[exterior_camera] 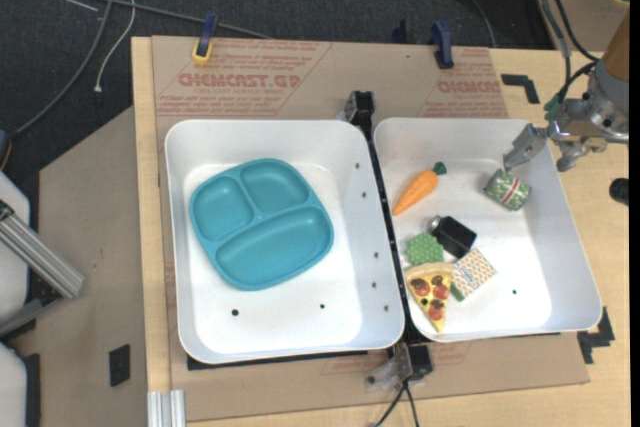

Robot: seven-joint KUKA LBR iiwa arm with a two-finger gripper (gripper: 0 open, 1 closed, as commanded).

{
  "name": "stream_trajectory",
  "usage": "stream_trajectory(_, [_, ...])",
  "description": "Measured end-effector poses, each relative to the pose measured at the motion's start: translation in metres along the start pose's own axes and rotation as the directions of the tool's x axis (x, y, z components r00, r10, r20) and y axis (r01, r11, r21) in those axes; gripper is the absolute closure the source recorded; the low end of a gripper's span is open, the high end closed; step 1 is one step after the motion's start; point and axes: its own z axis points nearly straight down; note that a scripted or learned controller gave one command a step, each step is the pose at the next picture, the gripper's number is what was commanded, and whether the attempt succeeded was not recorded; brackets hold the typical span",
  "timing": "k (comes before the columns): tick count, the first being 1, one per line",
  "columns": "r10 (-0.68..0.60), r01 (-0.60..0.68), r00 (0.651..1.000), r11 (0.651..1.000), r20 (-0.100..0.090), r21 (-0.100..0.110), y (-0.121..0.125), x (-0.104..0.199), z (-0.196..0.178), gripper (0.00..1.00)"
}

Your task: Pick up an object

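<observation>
Pizza slice toy (429,293) sits nearest, the carrot (416,192) just up-left of it, while the gripper (545,147) hangs with fingers spread beside the green can (507,188), probably lining up a grab.

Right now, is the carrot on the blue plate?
No, the carrot lies in the right bin, while the blue plate sits in the left bin.

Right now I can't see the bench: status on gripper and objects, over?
Gripper over right bin's far corner, holding nothing. Green can just beside it, untouched. Carrot, black block, pizza slice clustered mid-bin, clear of it.
</observation>
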Motion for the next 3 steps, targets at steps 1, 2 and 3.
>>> stream_trajectory(1, [-0.003,0.003,1.000,1.000,0.003,-0.011,0.003,0.000,-0.006,0.00])
stream_trajectory(2, [-0.002,0.002,1.000,1.000,0.001,-0.006,-0.001,0.001,0.037,0.00])
stream_trajectory(3, [-0.003,0.003,1.000,1.000,0.002,-0.009,0.003,0.007,0.080,0.00])
